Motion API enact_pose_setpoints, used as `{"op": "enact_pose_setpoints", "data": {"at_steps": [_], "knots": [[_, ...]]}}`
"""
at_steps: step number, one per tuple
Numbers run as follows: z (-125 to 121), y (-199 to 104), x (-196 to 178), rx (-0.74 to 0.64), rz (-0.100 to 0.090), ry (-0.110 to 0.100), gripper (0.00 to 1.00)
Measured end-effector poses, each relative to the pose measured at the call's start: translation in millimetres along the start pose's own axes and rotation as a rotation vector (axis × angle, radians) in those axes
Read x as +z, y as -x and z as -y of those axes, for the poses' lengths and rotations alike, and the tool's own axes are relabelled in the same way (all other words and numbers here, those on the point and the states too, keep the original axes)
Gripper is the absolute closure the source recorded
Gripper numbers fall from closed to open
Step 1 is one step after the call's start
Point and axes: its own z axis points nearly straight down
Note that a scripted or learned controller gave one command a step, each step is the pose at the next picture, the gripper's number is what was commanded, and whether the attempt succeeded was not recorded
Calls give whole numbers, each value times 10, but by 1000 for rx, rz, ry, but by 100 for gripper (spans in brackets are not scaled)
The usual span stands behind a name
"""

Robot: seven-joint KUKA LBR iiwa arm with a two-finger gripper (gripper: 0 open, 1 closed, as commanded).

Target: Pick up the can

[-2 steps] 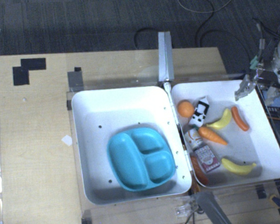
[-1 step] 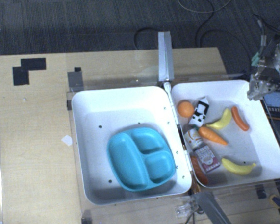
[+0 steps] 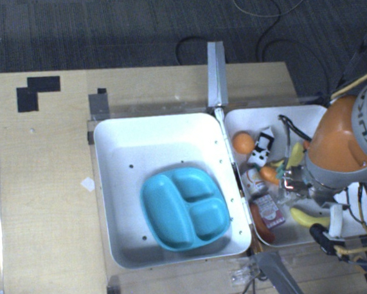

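Can (image 3: 268, 210), lying on its side with a red and grey label, is seen in the lower left part of the right bin (image 3: 245, 114), close to the wall shared with the left bin (image 3: 114, 201). Just above it a small jar or tub with an orange patch (image 3: 256, 178) is found, and higher still an orange ball (image 3: 242, 142) beside a black-and-white toy (image 3: 262, 147). A yellow banana (image 3: 305, 216) is placed to the right of the can, at the lower edge of the bin, and a yellow-green item (image 3: 294, 154) is partly covered by the arm.

The arm (image 3: 341, 141), grey with an orange band, is seen entering from the right of the frame and is hung over the middle of the right bin. The jaws (image 3: 289, 181) are positioned above the clutter, just up and right of the can; how far they are opened cannot be told, and nothing can be made out between them.

In the left bin a blue divided plate (image 3: 184, 207) is laid flat near the lower middle. Both bins are set on a pale wooden counter (image 3: 41, 208), with black marks at the upper left.
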Motion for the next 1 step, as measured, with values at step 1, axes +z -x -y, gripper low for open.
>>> {"op": "enact_pose_setpoints", "data": {"at_steps": [1], "knots": [[-134, 607, -566, -127, 1, 4, 100]]}}
